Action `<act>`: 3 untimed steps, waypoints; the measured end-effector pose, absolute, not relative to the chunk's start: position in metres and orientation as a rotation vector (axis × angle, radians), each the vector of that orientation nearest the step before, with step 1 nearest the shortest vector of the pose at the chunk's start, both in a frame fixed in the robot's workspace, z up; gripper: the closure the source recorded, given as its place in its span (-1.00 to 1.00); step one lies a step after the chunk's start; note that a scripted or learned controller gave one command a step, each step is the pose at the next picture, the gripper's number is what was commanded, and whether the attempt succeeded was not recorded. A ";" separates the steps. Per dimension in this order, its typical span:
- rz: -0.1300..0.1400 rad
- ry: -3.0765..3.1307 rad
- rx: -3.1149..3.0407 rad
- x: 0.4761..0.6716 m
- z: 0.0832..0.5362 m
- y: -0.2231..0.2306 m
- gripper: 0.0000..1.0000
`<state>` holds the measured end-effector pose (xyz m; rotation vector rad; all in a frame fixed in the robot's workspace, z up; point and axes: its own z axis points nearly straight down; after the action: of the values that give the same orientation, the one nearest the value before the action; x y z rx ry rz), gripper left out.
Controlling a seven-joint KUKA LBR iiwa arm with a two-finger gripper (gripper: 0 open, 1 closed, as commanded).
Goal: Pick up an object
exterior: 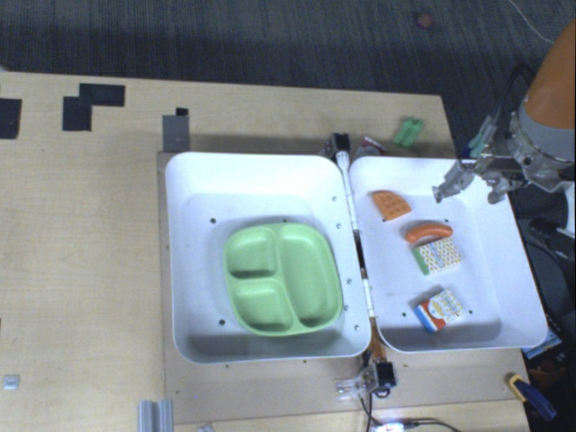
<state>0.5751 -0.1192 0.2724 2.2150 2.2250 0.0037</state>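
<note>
The right bin [504, 268] holds several small items. An orange wedge [391, 205] lies at its upper left. Below it rests an orange-red sausage [428, 233], touching a green patterned packet [438, 256]. A small white, orange and blue carton [441, 310] sits nearer the front. My gripper [472, 190] hangs over the bin's upper right part, up and to the right of the sausage. Its fingers [447, 188] are spread open with nothing between them.
The left bin [193, 241] carries a light green divided plate [283, 277]. A small green object [409, 131] lies on the bench behind the right bin. Black clips sit at the seam between the bins, and cables run along the front edge.
</note>
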 end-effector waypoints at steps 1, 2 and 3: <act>-0.002 2.226 2.221 0.560 0.122 -0.113 -1.00; 0.012 2.210 2.207 0.558 0.090 -0.087 -1.00; 0.020 2.206 2.201 0.561 0.103 -0.087 1.00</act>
<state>0.5611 -0.0873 0.1033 2.2014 2.2063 0.0205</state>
